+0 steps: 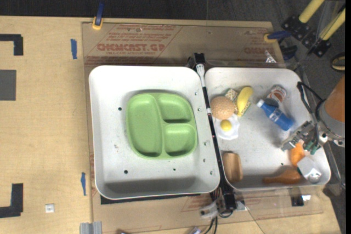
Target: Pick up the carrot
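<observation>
One claw [300,141] hangs over the right-hand bin [258,76], near its right wall, with the arm [335,109] reaching in from the right edge. Its fingers look spread to either side of an orange thing, which I take to be the carrot [296,155]; the carrot lies low in the bin just under and slightly in front of the claw. Whether the fingers already touch it is too small to tell, so I would call the claw open around the carrot's upper end, not gripping.

For the grasp to go well, the claw should probably settle lower so the fingers straddle the carrot across its narrow width, then close squarely; a pinch at the tip would likely slip. The bin's right wall is close, which leaves little room on that side.

Just in front of the carrot lies a brown elongated item [283,176], near enough to be caught by mistake. Further left sit a blue bottle [276,114], a banana [243,100], a fried egg [227,127], a round tan item [222,107] and a brown block [232,166]. The left bin [109,85] holds a green divided tray [162,125]. Both bins rest on the desk [44,118].
</observation>
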Tool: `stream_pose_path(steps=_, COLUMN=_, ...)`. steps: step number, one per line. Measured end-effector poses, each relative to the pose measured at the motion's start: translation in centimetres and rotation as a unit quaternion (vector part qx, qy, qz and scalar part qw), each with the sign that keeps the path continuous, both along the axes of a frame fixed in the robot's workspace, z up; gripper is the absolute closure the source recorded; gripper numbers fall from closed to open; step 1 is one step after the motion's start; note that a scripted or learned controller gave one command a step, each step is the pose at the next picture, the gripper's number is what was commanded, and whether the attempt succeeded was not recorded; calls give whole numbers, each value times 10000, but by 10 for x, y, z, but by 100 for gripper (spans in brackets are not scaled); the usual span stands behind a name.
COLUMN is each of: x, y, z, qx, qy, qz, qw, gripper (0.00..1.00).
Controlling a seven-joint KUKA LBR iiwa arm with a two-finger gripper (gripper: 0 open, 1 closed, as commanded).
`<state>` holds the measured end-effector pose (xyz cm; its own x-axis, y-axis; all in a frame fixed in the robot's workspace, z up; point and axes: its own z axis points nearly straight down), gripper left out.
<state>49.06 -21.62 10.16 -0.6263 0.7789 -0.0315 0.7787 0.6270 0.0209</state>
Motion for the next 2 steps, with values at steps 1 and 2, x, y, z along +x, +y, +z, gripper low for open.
stream_pose_path(steps=1, x=-8, y=58, z=51, qx=37, qy=129, qz=402, qw=9991, gripper=100)
stream_pose_path(steps=2, x=8, y=134, z=121, qx=41, qy=126, qz=705, qw=9974, gripper=100)
